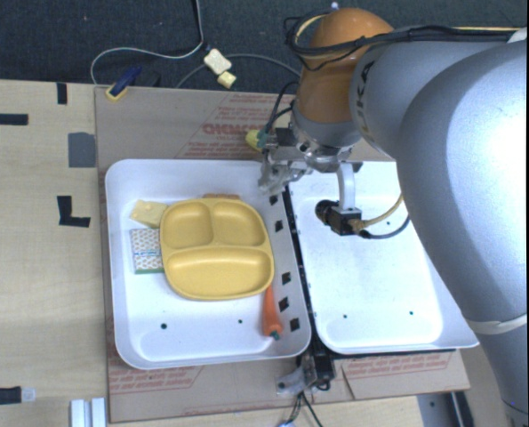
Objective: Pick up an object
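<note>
A yellow divided plate (217,247) lies in the middle of the left bin (122,238). An orange carrot (270,314) rests by that bin's right wall, below the plate. A small patterned green and white block (145,249) and a pale yellow piece (146,211) sit against the plate's left side. My gripper (276,174) hangs over the far end of the wall between the two bins, just beyond the plate's upper right corner. It is small and partly hidden under the orange wrist.
The right bin (380,292) lies under the big grey arm (460,149). A black fitting with a cable (338,217) hangs over its far left part. Cables and a yellow connector (220,68) lie beyond the bins. Cardboard (184,123) lies under both bins.
</note>
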